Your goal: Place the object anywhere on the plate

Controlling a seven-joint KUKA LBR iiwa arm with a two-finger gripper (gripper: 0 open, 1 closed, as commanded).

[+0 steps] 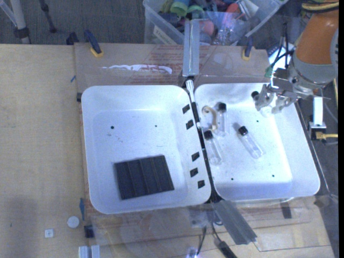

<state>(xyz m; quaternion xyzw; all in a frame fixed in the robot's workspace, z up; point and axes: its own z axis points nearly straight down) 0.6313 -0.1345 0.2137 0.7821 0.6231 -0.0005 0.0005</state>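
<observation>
The plate (pixel 144 177) is a dark, ridged rectangular slab lying flat in the front part of the left bin (pixel 97 106). In the right bin (pixel 301 160) lie clear vials with black caps: one (pixel 249 142) near the middle, one (pixel 212 148) against the left wall, and one (pixel 219 115) further back beside a tan curved piece (pixel 207 113). My gripper (pixel 270 102) hangs over the far right corner of the right bin, up and right of the middle vial. It is open with nothing between its fingers.
A row of black tabs (pixel 193 144) lines the divider between the bins. A clear tub of colourful toys (pixel 215 9) stands behind the bench. A metal bar (pixel 188 47) runs back from the divider. Small bits lie on the wood at front left (pixel 72 221).
</observation>
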